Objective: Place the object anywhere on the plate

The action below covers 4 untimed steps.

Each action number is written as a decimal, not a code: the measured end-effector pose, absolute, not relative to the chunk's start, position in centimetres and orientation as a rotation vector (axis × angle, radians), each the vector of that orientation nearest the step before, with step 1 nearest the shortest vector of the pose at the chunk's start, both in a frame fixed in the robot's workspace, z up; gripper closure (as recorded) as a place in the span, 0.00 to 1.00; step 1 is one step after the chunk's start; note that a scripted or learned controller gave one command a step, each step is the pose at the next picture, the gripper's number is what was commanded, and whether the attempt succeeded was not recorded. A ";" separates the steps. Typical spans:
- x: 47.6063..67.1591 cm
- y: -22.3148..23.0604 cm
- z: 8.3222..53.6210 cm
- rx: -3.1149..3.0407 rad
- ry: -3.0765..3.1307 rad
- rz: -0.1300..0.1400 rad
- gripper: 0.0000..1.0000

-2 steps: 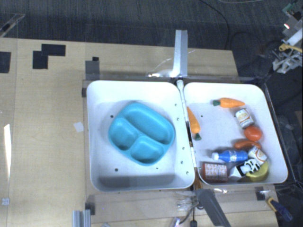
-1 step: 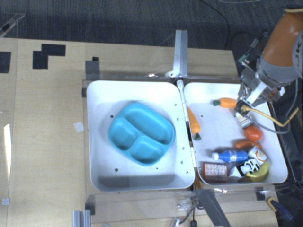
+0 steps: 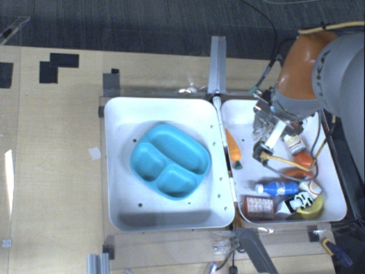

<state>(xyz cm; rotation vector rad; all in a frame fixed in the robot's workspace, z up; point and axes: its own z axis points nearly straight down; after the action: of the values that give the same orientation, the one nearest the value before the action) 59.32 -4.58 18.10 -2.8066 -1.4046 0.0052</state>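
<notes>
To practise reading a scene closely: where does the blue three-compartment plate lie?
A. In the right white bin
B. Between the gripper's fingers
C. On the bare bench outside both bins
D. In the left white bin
D: the blue three-compartment plate lies on the floor of the left white bin, apart from the clutter in the right bin.
</notes>
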 end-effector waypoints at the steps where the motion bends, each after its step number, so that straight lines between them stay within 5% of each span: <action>1: 59.0 3.1 18.1 -2.765 -1.485 0.006 1.00; 3: 51.9 15.7 15.3 -2.705 -1.593 0.008 1.00; 4: 49.3 20.3 9.2 -2.918 -1.167 -0.020 1.00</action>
<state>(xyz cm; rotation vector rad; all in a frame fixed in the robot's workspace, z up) 49.26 20.28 9.17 -2.9181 -1.1668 -0.0203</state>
